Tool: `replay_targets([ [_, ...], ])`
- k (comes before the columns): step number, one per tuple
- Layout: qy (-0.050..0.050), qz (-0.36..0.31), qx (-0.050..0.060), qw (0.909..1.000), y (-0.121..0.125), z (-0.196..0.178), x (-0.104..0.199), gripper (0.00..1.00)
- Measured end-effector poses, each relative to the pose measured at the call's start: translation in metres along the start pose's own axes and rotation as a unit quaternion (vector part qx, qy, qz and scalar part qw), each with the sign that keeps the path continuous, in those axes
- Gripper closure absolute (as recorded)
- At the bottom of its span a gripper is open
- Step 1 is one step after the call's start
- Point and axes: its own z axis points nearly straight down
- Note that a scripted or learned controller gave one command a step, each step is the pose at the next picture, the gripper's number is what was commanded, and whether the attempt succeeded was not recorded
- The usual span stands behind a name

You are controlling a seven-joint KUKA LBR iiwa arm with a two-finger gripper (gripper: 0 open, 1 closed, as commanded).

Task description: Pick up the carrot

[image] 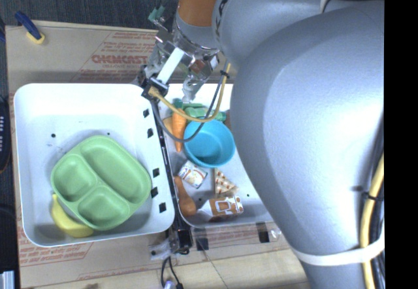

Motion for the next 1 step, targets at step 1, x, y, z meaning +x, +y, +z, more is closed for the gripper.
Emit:
replay_targets([
  [1, -0.009, 0.186, 0.006, 0.9824, -0.0389, 0.0815, 0.0063, 0.00],
])
